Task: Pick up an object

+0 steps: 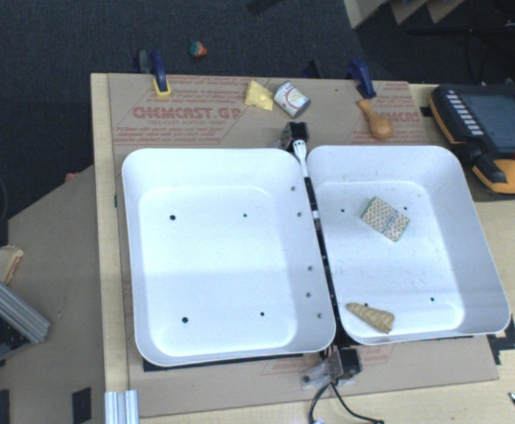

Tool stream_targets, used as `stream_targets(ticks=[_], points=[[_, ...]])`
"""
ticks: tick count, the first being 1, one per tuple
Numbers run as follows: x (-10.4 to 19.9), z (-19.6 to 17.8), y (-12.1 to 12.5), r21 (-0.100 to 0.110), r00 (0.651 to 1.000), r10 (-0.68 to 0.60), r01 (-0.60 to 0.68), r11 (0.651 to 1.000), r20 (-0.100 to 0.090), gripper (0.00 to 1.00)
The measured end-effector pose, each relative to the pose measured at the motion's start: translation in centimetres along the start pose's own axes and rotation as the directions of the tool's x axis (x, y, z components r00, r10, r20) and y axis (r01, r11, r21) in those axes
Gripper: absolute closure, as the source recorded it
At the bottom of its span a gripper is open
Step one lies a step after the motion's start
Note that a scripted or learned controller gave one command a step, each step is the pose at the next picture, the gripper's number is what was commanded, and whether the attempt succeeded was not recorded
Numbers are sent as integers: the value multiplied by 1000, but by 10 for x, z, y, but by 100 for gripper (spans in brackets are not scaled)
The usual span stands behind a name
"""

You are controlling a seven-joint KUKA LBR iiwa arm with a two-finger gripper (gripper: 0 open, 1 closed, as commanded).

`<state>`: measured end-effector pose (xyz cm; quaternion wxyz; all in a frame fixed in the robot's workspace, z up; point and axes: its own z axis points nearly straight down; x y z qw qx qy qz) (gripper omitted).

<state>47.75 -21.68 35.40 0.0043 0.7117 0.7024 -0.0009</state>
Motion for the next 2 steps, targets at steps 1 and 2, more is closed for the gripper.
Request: stream_targets(ticks=[1,2], points=[[45,78,0,12,1000,-16,16,1000,-12,100],[-7,2,2,-5,1000,-9,9,1000,0,100]])
